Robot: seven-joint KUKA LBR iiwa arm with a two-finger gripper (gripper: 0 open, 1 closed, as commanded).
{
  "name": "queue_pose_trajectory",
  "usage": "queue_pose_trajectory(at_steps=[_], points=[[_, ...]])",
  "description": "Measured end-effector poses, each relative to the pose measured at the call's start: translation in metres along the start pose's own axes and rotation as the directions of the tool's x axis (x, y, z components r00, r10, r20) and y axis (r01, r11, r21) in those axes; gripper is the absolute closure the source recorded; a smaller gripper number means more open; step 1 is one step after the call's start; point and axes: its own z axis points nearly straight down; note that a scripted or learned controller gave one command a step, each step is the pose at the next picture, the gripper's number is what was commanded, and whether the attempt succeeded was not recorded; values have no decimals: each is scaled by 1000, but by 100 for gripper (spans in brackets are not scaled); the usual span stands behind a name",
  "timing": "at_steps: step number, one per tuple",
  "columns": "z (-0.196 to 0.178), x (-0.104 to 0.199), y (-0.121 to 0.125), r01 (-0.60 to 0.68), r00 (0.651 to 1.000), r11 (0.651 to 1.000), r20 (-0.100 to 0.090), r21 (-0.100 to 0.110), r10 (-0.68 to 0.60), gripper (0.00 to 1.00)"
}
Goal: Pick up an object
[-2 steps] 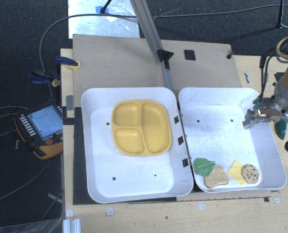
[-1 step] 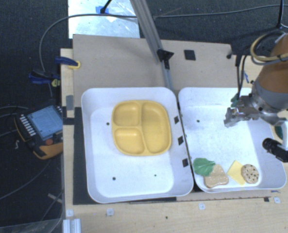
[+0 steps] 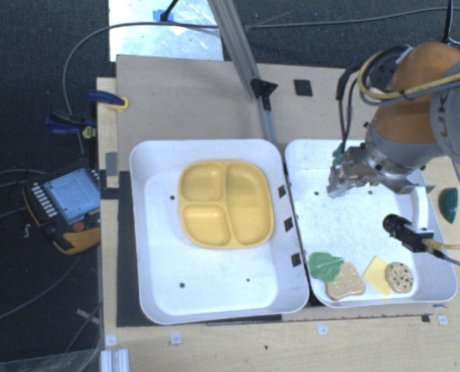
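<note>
Cookie [image 3: 399,277] lies well below claw [image 3: 340,187], apart

One fixed camera looks down at a slant from high above the surface [image 3: 214,99], taking in both white bins [image 3: 160,285] whole.

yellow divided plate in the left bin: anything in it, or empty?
Empty. All of the yellow plate's compartments show bare yellow; it lies flat in the left bin. The food pieces sit in the right bin.
</note>
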Motion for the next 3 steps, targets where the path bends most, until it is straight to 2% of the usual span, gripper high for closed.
queue_pose_trajectory(at_steps=[3], points=[[-16,153,51,-1,1000,1000,-1,-2,1,100]])
